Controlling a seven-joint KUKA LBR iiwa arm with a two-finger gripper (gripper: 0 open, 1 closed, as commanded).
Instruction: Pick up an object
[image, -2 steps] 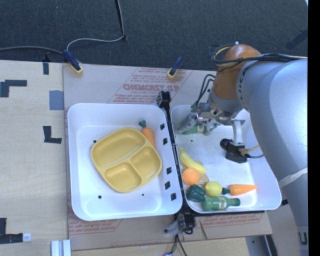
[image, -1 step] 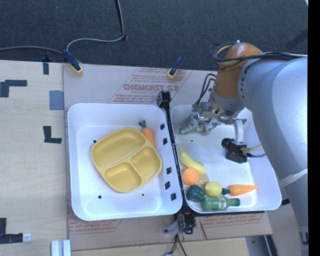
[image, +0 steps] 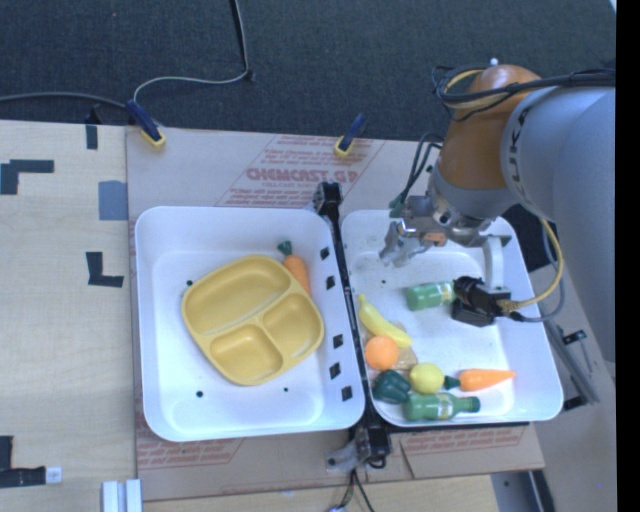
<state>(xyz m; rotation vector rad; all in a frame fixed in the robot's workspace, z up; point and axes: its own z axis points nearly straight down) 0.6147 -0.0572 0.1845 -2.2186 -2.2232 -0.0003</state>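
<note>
Gripper (image: 398, 243) over the far end of the right bin (image: 520, 395); jaws slightly apart, nothing between them. Nearest item: small green bottle (image: 428, 295) lying just below-right of the jaws, label unreadable. Banana (image: 380, 321) and orange (image: 380, 352) further toward the camera. Cardboard under the bins reads "CHEMCAST" (image: 290, 173) in red. "KU" (image: 517, 150) visible on the arm.

Even, bright overhead light, slightly cool. The white bins (image: 160, 300) are nearly blown out, with soft faint shadows under the yellow divided plate (image: 250, 315). The picture is low-resolution and mildly soft; the dark floor (image: 300, 50) shows grain.
</note>
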